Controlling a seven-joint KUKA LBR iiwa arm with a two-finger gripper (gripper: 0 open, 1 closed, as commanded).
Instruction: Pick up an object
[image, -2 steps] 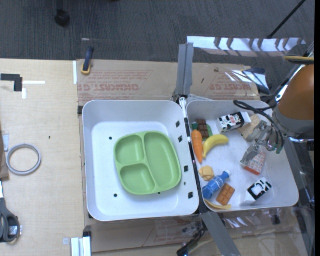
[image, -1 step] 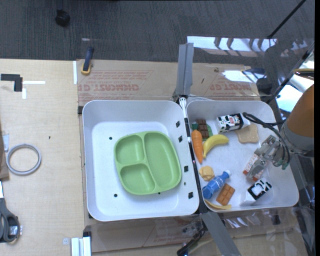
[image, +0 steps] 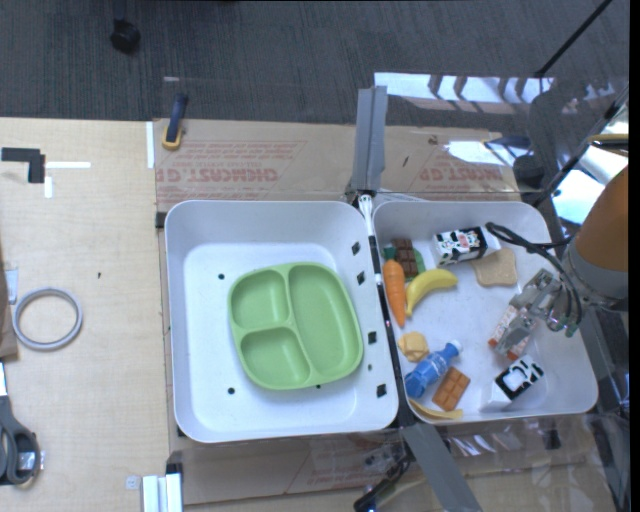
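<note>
My gripper (image: 520, 318) hangs low over the right bin (image: 575, 400); how wide it stands I cannot tell, and I see nothing held in it. Nearest is the small red-and-white thing (image: 507, 338) just beneath; I would settle straight down and close squarely on it. The black-and-white carton (image: 520, 379) sits just beside, the bread slice (image: 497, 268) near. The banana (image: 432, 285), carrot (image: 396, 292) and blue bottle (image: 431, 367) lie well apart. The left bin (image: 190, 330) holds a green plate (image: 295, 325).
</note>
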